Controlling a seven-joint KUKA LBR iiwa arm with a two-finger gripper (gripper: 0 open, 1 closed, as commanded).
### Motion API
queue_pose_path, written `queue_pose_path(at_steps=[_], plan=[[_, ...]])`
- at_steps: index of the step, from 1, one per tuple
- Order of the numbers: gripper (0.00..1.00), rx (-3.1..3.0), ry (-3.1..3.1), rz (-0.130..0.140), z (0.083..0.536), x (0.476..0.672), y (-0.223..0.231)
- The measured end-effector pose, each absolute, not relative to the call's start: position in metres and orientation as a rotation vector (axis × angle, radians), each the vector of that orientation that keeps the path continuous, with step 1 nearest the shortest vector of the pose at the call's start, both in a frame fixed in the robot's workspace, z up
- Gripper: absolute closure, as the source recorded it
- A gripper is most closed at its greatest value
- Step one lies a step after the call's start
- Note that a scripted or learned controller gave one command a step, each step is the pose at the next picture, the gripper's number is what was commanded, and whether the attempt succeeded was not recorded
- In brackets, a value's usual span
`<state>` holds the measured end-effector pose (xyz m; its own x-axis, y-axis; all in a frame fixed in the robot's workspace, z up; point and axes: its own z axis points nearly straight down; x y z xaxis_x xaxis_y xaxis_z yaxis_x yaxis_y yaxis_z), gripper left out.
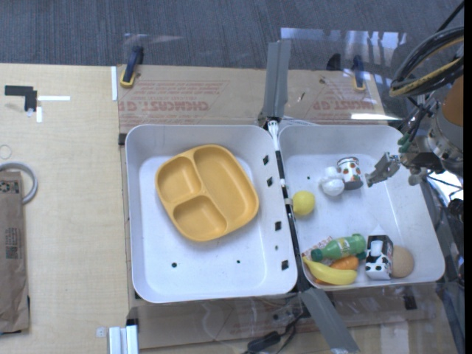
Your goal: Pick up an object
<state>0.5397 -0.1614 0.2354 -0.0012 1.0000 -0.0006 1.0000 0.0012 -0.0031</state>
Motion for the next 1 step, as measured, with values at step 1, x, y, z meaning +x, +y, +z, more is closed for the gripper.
queue_pose_path(at_steps=[1], plan=[[0.00, -2.254, -2.189, 0.004, 0.1646, 0.6081, -0.1468]])
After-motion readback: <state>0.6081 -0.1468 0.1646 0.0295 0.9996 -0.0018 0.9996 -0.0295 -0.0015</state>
